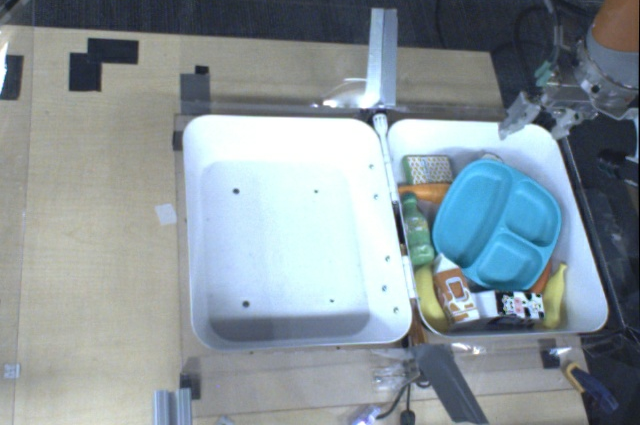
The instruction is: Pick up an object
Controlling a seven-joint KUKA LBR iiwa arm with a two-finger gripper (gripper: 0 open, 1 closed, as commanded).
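Camera view: we see the gripper (535, 116) over the right bin's (585, 258) far corner, jaws apart w/ nothing between. Blue plate (505, 223) lies in that bin atop clutter: green bottle (415, 231), banana (428, 298). Left bin (200, 243) beside it.

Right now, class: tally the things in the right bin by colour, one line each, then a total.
Blue: 1, plate
Green: 1, bottle
Yellow: 2, bananas
Orange: 2, carrot, box
Patterned: 1, packet
Black-and-white: 1, item
Total: 8
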